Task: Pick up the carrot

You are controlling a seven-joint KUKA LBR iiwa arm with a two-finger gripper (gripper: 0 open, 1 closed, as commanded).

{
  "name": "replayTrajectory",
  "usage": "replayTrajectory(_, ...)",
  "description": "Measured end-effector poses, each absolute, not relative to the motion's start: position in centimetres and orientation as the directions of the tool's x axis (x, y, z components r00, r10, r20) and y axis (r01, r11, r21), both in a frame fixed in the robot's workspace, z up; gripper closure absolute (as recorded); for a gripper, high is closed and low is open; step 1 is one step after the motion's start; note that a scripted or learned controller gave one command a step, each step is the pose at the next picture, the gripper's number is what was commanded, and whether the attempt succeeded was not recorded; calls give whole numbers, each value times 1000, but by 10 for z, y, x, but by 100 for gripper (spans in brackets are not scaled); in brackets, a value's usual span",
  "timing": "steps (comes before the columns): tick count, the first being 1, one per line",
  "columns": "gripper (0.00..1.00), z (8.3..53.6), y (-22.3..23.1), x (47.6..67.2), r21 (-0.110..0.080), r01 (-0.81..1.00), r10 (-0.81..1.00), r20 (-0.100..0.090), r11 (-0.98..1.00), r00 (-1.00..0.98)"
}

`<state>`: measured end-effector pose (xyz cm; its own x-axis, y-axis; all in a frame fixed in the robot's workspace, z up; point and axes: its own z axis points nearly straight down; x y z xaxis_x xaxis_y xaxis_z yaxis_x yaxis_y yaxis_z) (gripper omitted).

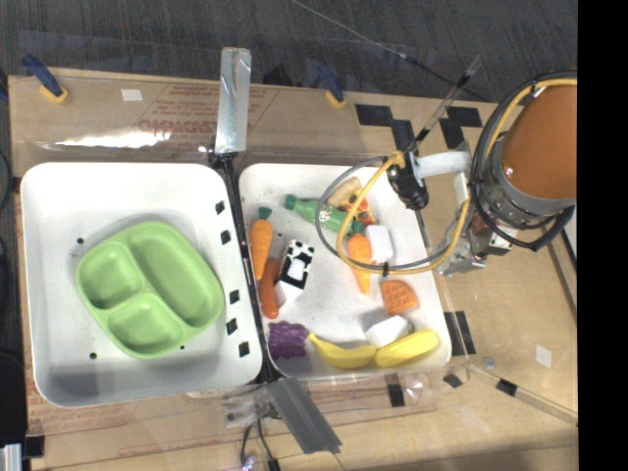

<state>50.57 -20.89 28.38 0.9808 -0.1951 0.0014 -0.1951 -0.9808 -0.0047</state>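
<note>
A long orange carrot (260, 250) lies along the left wall of the right bin (432, 263), its lower end reddish. A shorter orange cone-shaped piece (360, 255), also carrot-like, lies in the bin's middle under a loop of yellow cable. The arm's orange band (545, 145) is at the right. My gripper (471, 251) hangs at the bin's right wall, well away from the long carrot, with nothing visibly in it.
The right bin also holds a green bottle (312, 209), a black-and-white cube (297, 263), purple grapes (287, 339), a banana (375, 350), white blocks (386, 329) and an orange slice (397, 294). A green divided plate (147, 285) sits in the left bin (49, 204).
</note>
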Motion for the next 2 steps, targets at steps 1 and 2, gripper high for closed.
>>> replayTrajectory(1, 100, 297, -207, 582, -6, -193, -193, 3, -981, 981)
replayTrajectory(2, 100, 308, -204, 584, -11, -187, -187, 7, -982, 982)
